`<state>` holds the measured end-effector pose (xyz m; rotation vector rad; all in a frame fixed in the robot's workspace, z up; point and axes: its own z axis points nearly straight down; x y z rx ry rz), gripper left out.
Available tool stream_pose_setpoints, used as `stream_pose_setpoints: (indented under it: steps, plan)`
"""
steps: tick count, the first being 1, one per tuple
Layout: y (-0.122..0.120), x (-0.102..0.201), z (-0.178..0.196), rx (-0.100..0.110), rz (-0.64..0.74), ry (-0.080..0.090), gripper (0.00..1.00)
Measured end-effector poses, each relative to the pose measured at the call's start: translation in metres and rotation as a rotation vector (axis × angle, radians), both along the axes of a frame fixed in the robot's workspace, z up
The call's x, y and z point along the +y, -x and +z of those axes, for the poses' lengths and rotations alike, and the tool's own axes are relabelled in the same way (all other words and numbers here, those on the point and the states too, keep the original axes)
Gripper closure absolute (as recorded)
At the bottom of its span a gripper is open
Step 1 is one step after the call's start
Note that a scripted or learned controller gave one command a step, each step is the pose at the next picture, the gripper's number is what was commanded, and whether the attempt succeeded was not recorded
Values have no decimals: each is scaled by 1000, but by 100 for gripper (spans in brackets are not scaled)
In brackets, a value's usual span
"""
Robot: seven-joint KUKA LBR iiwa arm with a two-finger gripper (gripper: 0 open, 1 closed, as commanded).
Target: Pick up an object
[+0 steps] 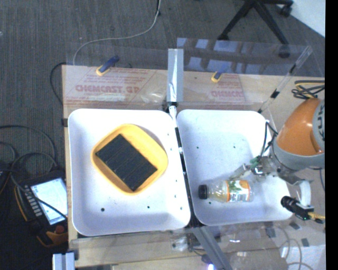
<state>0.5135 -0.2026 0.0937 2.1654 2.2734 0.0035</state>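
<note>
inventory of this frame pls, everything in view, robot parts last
white bins: 2, white, side by side on the bench
yellow dish: 1, yellow with a dark ribbed rectangular pad in it, middle of the left bin
plastic bottle: 1, clear with dark cap and orange-green label, lying on its side in the near part of the right bin, cap toward the left bin
clamps: 2, yellow and blue, on the clear sheet at the far edge of the bench
tablet-like device: 1, lit screen, on the floor left of the bench
office chair base: 1, black, on the carpet at top right
arm: 1, grey with orange band, over the right bin's right edge
claw: 1, just above and right of the bottle, state unclear
</note>
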Motion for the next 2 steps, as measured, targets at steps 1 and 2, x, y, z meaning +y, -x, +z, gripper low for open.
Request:
stream_pose_setpoints:
  steps: [1,2]
  plan:
    - [22,38,-2,-20,-27,11,0]
    - [21,40,5,-16,-26,5,100]
